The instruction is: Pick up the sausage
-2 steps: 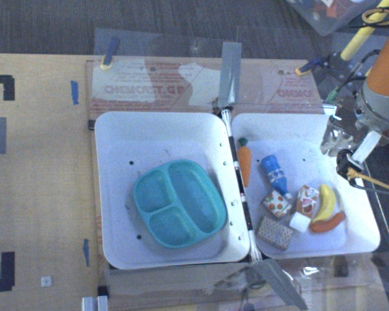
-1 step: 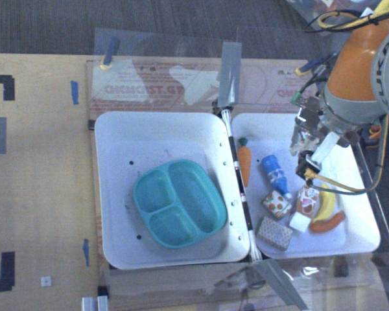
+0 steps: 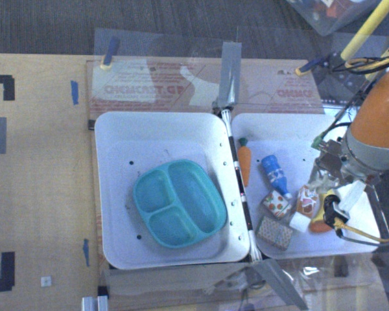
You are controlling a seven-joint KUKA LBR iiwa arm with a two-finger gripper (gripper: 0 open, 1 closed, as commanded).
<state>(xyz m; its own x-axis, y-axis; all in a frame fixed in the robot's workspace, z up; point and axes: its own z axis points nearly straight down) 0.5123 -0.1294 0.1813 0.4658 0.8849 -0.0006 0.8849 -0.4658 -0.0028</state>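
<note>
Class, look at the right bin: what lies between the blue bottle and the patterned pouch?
In the camera view, a small spotted cube lies between the blue bottle and the patterned pouch, close to both.

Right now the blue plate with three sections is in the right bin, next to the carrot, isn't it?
Not quite. The camera view shows the blue plate lying in the left bin. The carrot is in the right bin, just across the wall between the two bins, so they are near each other but in different bins.
</note>
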